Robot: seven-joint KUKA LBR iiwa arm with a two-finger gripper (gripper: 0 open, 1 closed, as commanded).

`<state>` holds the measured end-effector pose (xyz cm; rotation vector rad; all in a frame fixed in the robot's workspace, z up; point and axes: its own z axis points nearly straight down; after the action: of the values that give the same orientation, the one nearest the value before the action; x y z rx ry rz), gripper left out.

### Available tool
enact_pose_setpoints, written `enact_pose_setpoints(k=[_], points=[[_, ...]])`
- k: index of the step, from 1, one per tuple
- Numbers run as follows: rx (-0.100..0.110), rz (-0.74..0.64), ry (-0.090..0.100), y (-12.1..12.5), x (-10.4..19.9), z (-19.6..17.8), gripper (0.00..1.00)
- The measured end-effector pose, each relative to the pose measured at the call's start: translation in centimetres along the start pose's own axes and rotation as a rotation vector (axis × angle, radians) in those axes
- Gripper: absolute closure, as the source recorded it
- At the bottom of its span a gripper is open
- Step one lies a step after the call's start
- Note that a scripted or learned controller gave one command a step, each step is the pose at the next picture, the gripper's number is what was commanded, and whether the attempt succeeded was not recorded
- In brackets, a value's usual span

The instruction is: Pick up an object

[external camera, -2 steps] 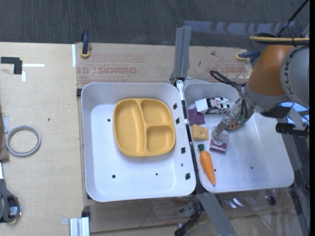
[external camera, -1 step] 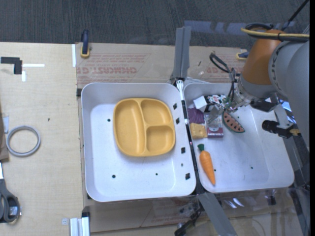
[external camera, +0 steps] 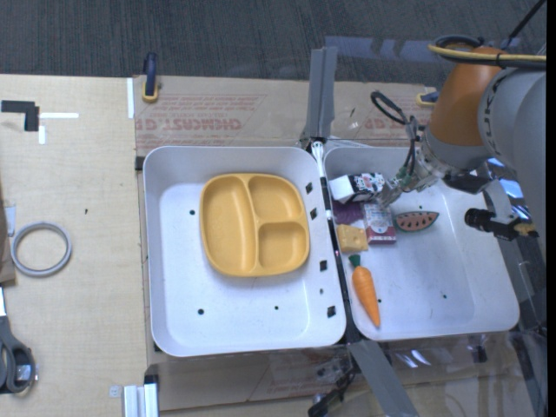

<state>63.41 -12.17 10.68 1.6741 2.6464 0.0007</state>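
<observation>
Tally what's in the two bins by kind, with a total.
Divided yellow plate, left bin: 1
Toy carrot, right bin: 1
Watermelon slice: 1
Tan block: 1
Small packets or cards by the end effector: about 3; they overlap, so this count is rough
Total: about 7

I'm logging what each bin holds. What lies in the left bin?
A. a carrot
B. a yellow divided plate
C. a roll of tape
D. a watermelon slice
B: the yellow divided plate lies alone in the left bin, while the carrot and the watermelon slice lie in the right bin.
</observation>
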Motion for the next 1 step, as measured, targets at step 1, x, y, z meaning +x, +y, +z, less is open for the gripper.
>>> enact_pose_setpoints(k=[1], points=[[0.0,0.0,0.0,0.0,0.02,0.02,0.0]])
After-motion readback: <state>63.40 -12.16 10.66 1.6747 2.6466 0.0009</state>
